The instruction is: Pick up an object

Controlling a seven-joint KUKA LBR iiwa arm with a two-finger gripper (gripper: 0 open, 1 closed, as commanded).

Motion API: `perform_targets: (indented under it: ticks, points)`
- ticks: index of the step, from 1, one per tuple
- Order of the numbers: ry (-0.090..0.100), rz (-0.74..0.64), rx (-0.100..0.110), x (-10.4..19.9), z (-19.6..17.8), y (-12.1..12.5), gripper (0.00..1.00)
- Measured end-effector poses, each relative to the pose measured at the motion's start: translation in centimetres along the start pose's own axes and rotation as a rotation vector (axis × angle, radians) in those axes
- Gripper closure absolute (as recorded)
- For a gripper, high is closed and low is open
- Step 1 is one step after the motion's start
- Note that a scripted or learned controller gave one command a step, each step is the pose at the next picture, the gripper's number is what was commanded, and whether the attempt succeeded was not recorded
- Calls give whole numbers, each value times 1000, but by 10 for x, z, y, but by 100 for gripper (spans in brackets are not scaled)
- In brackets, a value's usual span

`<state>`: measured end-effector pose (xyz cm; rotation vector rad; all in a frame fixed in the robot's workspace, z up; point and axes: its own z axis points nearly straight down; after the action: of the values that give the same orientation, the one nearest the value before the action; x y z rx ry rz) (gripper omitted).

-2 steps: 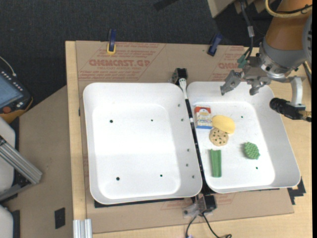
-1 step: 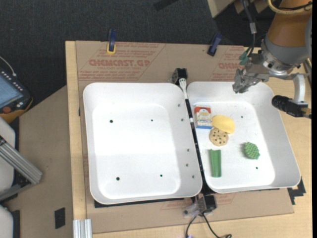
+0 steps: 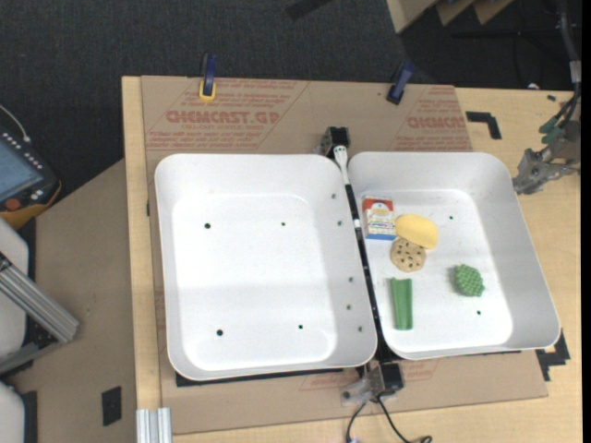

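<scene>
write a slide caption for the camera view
Five small items, including a yellow lemon and cookie, clustered in the right bin before a pick.

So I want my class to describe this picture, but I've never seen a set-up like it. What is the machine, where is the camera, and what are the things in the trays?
The picture comes from one camera fixed above a bench, looking down at a slant. On a brown board sit two shallow white bins side by side: the left bin and the right bin. The machine is a robot arm that reaches in from the right; its claw shows at the right edge, outside the bins, too small to tell whether it is open or shut. Its job is to pick up an object.

The objects lie in the right bin, toward its left side: a small red and white box, a yellow lemon-shaped piece, a round cookie, a green stick and a bumpy green lump. No object is seen in the claw.
</scene>
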<state>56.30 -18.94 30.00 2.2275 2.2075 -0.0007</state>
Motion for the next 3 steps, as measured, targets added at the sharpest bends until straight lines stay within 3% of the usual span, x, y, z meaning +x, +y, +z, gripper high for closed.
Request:
perform_targets:
  ticks: [1,2,3]
  points:
    - [-1,-2,-5,-39,-89,-75,100]
    - [9,-16,10,34,-17,-70,100]
    - [5,-3,8,-39,20,-85,100]
